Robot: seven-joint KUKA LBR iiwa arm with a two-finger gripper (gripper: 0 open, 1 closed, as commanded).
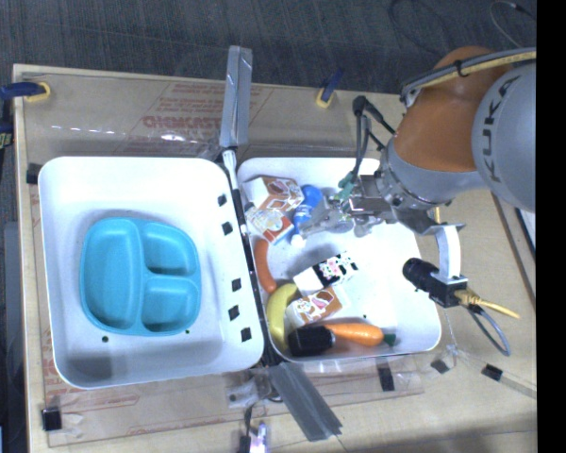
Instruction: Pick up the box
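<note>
Just below-left of the end effector, the box lies apart from it w/ carrot & banana nearby. Can't tell its state. I'd centre over the box, descend straight, avoid neighbours.

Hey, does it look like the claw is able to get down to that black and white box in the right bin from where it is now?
Probably yes. The claw hovers in the right bin, up and left of the black and white box. The box's top looks uncovered, though a small carton crowds its lower edge.
</note>
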